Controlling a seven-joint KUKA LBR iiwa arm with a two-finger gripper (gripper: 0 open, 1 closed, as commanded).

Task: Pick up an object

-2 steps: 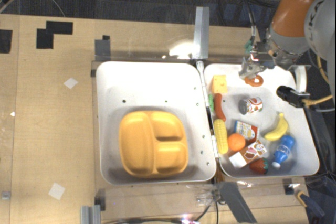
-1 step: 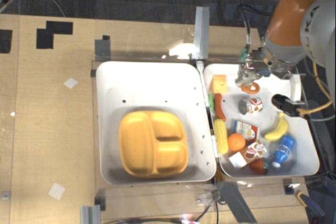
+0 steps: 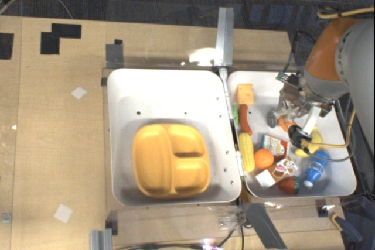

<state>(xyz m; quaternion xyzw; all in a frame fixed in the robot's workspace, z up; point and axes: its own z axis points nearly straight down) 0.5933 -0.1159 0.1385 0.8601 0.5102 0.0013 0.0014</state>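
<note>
My gripper point(image 3: 280, 116) hangs low over the upper middle of the right bin point(image 3: 345, 183), with the arm coming in from the right. A small orange piece point(image 3: 284, 125) lies right under it, partly hidden. Around it are a yellow cheese block point(image 3: 245, 92), a red sausage point(image 3: 244, 120), a corn cob point(image 3: 246, 151), an orange point(image 3: 263, 159), a small juice box point(image 3: 273, 143), a printed carton point(image 3: 283, 168), a red fruit point(image 3: 288, 185), a blue bottle point(image 3: 314, 171) and a yellow banana point(image 3: 314, 139).
The left bin point(image 3: 164, 85) holds a yellow divided tray point(image 3: 171, 158) in its lower half. A metal post point(image 3: 225, 38) stands behind the wall between the bins. Cables run along the arm at the right.
</note>
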